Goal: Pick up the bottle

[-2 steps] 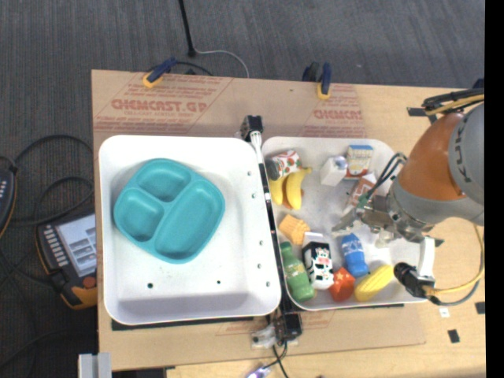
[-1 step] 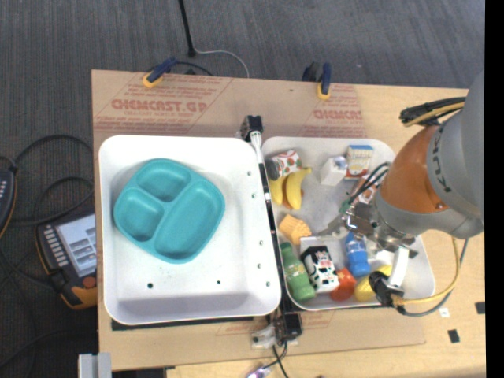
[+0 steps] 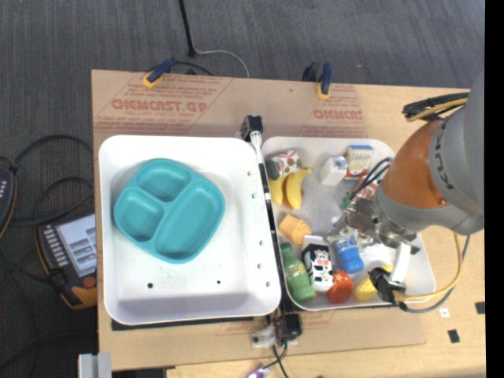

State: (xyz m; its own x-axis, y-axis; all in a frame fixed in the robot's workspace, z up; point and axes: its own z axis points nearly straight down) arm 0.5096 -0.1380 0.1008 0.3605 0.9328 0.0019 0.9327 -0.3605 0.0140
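The bottle (image 3: 294, 272) is green and lies along the left wall of the right bin (image 3: 416, 290), near its front corner. My gripper (image 3: 351, 227) hangs over the middle of that bin, just above a blue container (image 3: 349, 257). It is to the right of the bottle and apart from it, with a black-and-white carton (image 3: 318, 264) between the two. The grey wrist with its orange band (image 3: 413, 181) covers the bin's right side. I see nothing held in the gripper.
Around the bottle lie an orange waffle-like piece (image 3: 294, 228), a banana (image 3: 295, 188), a red item (image 3: 340, 288) and a yellow item (image 3: 366, 290). Small cartons (image 3: 359, 158) sit at the bin's back. The left bin (image 3: 134, 298) holds a teal divided plate (image 3: 169, 209).
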